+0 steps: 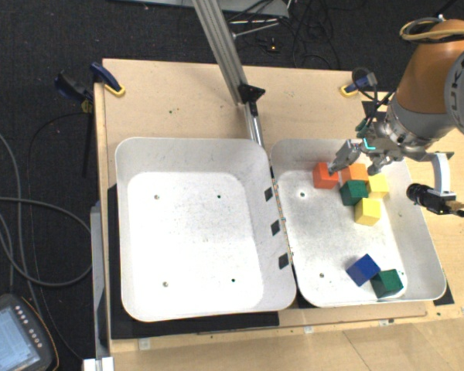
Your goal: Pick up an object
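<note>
your gripper [362,158] hangs over the far part of the right bin [417,242], right above a tight cluster of blocks. two grey fingers splay out from it, one reaching left toward the red block [323,176], the other pointing right and down toward the yellow block [378,184]. they look spread apart, and you see nothing pinched between them. the orange block [357,172] sits directly under the gap, partly covered by the gripper, so you cannot tell whether the tips touch it.

just past the orange block, toward you, lies a green block [353,192], touching it. the red block is beside the orange one on the left. the yellow block is on the right of the cluster, and a second yellow piece [368,211] lies just below the green block, close against it.

well apart from the gripper, near the front edge of the same bin, a blue block [363,269] and a dark green block [387,283] sit side by side, touching or nearly so.

behind the gripper the arm [433,76] rises to the right, its orange band wide above the grey wrist. a black cable fitting [429,198] sticks out by the bin's right rim.

the left bin [131,207] lies alongside, its rim meeting the right bin's rim at the middle. both rest on a tan bench [178,91]. a metal pole [220,41] slants in from the top and ends near the join of the bins. blue clamps [104,76] grip the bench's far corners.
</note>
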`<state>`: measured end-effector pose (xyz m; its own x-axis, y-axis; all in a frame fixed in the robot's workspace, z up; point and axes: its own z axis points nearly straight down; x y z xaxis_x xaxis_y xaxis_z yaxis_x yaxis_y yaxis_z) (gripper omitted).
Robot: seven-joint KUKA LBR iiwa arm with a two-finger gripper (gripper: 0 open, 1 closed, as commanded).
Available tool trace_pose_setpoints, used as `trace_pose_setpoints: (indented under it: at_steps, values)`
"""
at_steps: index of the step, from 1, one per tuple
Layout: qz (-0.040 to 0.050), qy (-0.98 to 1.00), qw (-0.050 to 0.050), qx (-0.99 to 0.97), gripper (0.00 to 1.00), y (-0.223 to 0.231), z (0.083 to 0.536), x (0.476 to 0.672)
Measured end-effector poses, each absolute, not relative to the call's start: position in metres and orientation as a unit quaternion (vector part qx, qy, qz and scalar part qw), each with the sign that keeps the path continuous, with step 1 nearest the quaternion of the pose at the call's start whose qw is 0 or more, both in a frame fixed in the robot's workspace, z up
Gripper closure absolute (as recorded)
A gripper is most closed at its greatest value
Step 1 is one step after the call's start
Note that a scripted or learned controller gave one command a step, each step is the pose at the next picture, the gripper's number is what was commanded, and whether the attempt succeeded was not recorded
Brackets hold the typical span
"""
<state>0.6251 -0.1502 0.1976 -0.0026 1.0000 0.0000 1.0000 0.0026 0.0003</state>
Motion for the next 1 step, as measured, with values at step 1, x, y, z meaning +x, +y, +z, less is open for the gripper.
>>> trace_pose_setpoints:
  at_steps: [1]
  values:
    - [-0.0013, 0.708, -0.001, 0.707, 0.0, -0.1463, 0.1539, 0.6221]
